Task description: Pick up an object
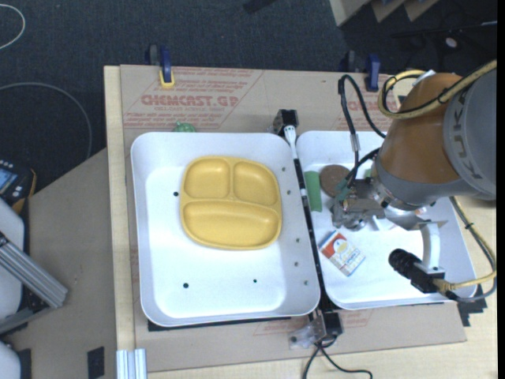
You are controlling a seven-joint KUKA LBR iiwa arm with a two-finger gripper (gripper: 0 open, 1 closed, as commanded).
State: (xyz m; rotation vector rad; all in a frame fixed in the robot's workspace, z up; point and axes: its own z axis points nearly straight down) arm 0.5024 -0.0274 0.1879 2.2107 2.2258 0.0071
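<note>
I have one camera to look through. It sits up high over the bench and looks down at a slant, so the far side of the brown cardboard-topped bench is at the top of my picture and the near side is at the bottom. It is far enough back that I see both shallow white plastic bins whole: the left white bin and the right white bin, side by side in the middle. I also see dark carpet floor past the bench at the top and left. The big grey and orange robot arm comes in from the right side of my picture.
</note>
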